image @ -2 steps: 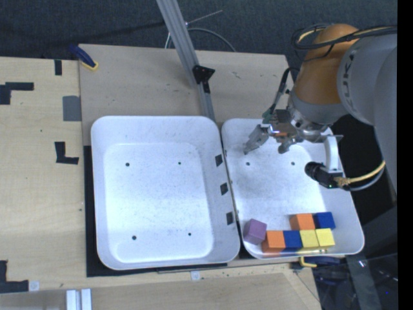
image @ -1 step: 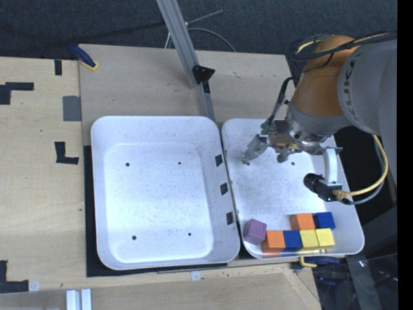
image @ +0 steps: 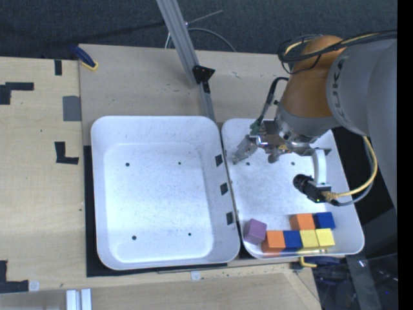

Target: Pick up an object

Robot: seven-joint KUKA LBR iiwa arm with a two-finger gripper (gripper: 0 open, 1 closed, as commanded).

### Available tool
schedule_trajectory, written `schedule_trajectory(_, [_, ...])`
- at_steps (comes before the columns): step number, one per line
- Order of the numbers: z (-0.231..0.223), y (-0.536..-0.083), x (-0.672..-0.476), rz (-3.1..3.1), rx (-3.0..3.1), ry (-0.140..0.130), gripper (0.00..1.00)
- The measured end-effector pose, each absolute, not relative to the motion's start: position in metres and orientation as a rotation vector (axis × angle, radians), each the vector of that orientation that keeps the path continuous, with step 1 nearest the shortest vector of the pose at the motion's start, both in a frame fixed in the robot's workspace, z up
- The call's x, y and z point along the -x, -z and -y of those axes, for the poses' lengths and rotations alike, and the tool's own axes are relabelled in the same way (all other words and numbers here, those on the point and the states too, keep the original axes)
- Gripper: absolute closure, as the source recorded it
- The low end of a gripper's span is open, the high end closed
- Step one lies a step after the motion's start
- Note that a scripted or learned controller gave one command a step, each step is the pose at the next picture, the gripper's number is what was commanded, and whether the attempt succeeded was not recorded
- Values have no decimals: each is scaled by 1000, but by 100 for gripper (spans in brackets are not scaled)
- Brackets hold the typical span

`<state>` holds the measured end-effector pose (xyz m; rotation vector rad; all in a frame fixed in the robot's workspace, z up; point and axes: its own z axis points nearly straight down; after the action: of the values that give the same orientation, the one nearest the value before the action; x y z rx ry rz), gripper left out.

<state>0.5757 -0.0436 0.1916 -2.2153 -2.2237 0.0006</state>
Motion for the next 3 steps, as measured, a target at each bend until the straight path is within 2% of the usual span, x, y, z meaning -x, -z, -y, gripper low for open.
schedule_trajectory(1, [38, -192, -559, 2221, 2219, -4, 0])
schedule_trajectory(2, [-7, -208, -529, 2226, 2211, -1, 0])
schedule_trajectory(3, [-80, -194, -493, 2227, 2208, -4, 0])
